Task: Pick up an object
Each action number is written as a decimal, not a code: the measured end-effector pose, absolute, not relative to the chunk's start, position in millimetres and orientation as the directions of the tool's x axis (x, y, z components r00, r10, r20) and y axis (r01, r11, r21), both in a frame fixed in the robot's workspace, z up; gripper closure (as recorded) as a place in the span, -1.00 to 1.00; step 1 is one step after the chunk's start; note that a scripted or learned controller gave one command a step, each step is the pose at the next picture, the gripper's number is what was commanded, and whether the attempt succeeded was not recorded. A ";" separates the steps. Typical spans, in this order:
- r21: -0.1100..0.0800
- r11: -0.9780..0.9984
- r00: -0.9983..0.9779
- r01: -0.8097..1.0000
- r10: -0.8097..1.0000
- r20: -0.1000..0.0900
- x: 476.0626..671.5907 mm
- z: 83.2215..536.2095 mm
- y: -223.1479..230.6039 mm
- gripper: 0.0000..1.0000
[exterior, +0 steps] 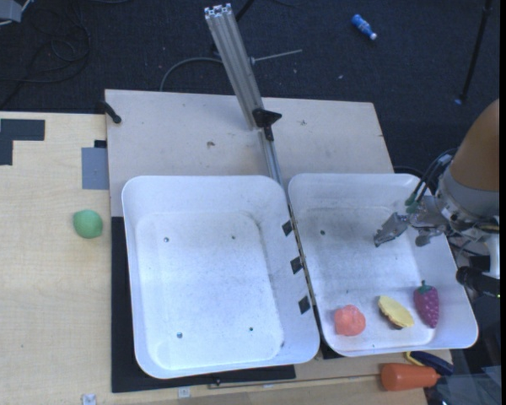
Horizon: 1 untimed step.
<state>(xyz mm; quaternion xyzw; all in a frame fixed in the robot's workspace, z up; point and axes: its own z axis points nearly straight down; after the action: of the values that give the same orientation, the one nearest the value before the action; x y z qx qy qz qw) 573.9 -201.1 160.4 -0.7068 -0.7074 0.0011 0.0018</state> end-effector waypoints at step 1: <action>-0.006 0.001 -0.001 1.000 1.000 0.002 573.2 97.7 -196.3 -1.00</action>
<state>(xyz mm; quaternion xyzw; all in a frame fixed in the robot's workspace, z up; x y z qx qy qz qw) 573.2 -196.3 97.7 -0.7068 -0.7074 0.0015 0.0026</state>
